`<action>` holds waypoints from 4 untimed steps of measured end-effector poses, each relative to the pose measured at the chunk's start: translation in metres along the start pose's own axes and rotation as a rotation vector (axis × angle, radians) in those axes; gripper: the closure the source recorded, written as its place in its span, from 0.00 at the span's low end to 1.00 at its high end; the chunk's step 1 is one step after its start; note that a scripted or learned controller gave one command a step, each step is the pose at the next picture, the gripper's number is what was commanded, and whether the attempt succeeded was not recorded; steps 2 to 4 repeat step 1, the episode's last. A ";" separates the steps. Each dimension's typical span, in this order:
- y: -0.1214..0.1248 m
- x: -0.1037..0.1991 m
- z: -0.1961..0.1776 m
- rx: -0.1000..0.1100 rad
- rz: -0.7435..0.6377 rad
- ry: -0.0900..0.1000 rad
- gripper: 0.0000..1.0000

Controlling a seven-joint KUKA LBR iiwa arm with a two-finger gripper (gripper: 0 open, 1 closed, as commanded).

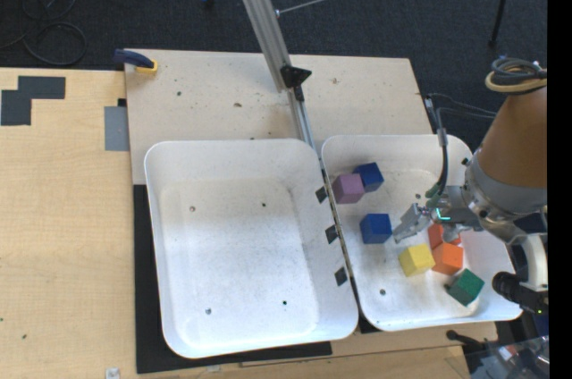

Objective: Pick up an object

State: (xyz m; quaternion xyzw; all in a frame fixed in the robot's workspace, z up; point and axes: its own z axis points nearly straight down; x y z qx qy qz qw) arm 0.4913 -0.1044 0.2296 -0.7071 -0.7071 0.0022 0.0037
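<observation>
Six small blocks lie in the right bin (393, 315), and none carries any writing or label that can be read. Taking the yellow block (416, 259) as the landmark: an orange block (449, 257) sits just beside it, on the arm's side, with a red block (437, 235) above that, partly hidden. A green block (466, 287) rests below the orange one, near the bin's lower rim. A blue block (376, 228) lies up and left of the yellow one, apart from it. Farther up, a purple block (349, 187) touches a second blue block (368, 176). All are plain, solid-coloured cubes.

The gripper (420, 223) hangs just above the yellow block, between it and the nearer blue block; whether its claw is spread or pressed together I cannot tell. The grey arm (514, 158) reaches in behind it. The left bin (170, 189) adjoins.
</observation>
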 end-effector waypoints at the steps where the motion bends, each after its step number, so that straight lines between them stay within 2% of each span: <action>1: 0.001 -0.002 -0.002 -0.005 0.003 -0.001 0.00; 4: 0.001 -0.002 -0.002 -0.005 0.003 -0.001 0.00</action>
